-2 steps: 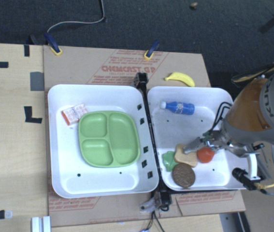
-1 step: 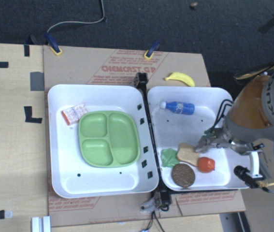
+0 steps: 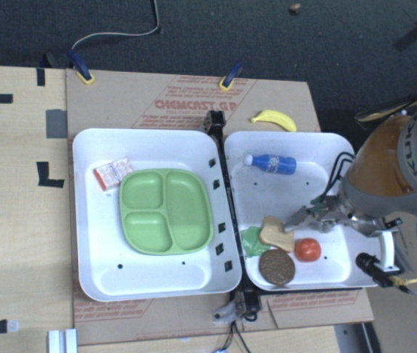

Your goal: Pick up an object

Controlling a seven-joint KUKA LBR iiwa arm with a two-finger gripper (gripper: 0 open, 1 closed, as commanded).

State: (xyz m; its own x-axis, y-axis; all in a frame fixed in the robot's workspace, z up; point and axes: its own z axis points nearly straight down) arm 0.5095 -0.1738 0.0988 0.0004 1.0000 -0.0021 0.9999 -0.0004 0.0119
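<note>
Pincer low in the right bin

The pincer looks nearly shut on nothing, its tip touching the tan bread piece; the red tomato sits just beside. Open wide, then squeeze around the bread.

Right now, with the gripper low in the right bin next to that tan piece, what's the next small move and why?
Probably a short nudge toward the tan piece. The gripper sits in the right bin with its tip just at that piece's edge, not around it. The red ball and brown disc crowd close below, so a small move seems safest.
</note>
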